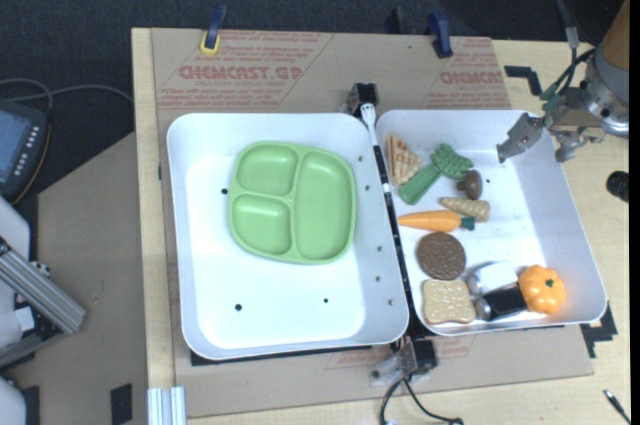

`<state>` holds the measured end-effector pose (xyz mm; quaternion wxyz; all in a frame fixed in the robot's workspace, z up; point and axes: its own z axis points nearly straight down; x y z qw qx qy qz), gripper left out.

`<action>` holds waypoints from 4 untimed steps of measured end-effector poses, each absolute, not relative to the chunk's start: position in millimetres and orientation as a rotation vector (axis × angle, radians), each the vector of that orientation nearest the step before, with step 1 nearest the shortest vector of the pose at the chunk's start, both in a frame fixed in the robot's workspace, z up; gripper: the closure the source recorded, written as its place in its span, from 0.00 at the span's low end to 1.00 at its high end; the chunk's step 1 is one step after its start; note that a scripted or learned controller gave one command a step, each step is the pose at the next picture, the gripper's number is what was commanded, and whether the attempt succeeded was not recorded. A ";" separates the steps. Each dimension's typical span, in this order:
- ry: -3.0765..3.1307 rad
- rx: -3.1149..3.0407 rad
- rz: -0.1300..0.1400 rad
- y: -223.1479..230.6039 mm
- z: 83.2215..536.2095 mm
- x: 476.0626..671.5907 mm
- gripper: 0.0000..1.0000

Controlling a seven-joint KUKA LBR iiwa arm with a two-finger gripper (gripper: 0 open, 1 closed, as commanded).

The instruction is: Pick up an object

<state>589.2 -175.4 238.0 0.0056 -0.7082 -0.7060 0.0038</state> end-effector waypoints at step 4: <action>-2.219 -2.215 0.004 -178.2 88.4 590.8 0.00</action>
